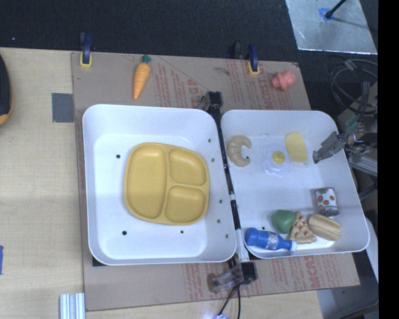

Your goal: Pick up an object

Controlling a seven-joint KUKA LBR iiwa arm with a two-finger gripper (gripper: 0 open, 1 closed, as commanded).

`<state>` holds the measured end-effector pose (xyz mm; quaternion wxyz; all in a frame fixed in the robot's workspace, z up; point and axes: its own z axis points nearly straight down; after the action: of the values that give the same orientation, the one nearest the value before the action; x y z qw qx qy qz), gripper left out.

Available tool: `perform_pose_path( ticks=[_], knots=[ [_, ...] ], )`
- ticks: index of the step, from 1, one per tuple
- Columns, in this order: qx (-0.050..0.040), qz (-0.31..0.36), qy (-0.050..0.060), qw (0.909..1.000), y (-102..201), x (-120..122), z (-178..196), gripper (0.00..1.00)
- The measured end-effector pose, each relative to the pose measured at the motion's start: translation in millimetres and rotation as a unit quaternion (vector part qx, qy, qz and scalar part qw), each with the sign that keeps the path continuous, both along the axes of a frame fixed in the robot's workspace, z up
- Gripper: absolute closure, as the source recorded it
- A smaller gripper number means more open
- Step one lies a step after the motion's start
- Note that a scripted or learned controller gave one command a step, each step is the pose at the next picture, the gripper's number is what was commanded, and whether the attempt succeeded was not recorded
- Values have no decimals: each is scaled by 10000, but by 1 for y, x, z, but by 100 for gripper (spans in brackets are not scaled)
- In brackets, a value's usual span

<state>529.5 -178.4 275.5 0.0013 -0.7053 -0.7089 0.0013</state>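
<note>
Gripper (327, 147): right bin's (253, 121) right rim, jaw state cannot be told, nothing visibly held. Nearest object: yellow block (295, 147), just beside it. Risk: descent clips rim; block skids sideways

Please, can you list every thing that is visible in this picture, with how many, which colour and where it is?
divided plate: 1, yellow, middle of the left bin
left bin: 1, white, left half of the bench
right bin: 1, white, right half of the bench
croissant: 1, beige, upper left of the right bin
yellow block: 1, pale yellow, top of the right bin
small can: 1, red and white, right side of the right bin
blue bottle: 1, blue, lying at the right bin's near edge
bread roll: 1, tan, lower right corner
toy carrot: 1, orange, on the cardboard behind the left bin
gripper: 1, grey, over the right bin's right edge
</note>
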Motion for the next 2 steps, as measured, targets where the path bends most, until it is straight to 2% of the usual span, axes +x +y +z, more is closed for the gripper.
perform_pose_path(
  ticks=[1,2],
  knots=[
    [7,-12,46,10000,-34,-7,-121,0],
    [-4,23,-43,10000,-7,69,-102,0]
  ],
)
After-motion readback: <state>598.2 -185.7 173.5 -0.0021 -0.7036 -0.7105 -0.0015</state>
